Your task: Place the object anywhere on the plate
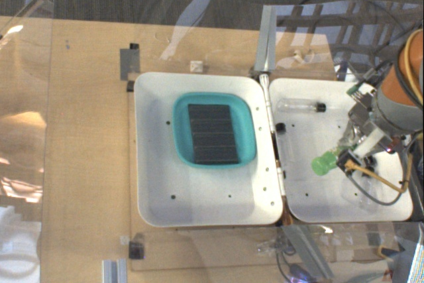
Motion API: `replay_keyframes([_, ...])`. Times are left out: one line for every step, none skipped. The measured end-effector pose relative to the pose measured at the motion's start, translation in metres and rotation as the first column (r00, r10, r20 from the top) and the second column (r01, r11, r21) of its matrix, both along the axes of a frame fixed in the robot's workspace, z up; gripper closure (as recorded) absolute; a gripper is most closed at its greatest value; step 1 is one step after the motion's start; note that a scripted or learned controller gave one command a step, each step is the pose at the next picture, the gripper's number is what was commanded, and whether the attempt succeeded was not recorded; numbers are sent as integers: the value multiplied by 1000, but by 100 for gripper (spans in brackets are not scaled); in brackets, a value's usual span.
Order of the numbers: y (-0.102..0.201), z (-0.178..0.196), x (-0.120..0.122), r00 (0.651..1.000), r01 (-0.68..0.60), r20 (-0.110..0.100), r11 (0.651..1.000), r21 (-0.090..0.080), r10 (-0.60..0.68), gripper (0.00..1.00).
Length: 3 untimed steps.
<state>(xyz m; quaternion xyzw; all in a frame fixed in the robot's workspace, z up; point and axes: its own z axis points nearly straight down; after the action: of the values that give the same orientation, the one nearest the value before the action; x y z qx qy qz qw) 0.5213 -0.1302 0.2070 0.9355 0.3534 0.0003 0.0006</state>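
A teal square plate (246, 136) sits in the left bin (159, 195), with a dark ridged rectangle (212, 133) lying flat across its middle. A small green object (324, 164) rests on the floor of the right bin (311, 202). My gripper (346, 146) hangs low over the right bin, just to the right of and above the green object, close to it. Whether it touches the green object is hidden by the wrist.
A clear tube with a black cap (301, 105) lies near the back of the right bin. A small black bit (279, 127) sits by that bin's left wall. The divider between the bins (271, 142) lies between gripper and plate.
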Motion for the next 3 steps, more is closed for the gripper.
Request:
replay_keyframes([0, 0, 0, 1000, 0, 0, 1000, 0, 0, 0])
replay_keyframes([0, 0, 0, 1000, 1, 0, 1000, 0, -1, 0])
replay_keyframes([0, 0, 0, 1000, 1, 0, 1000, 0, -1, 0])
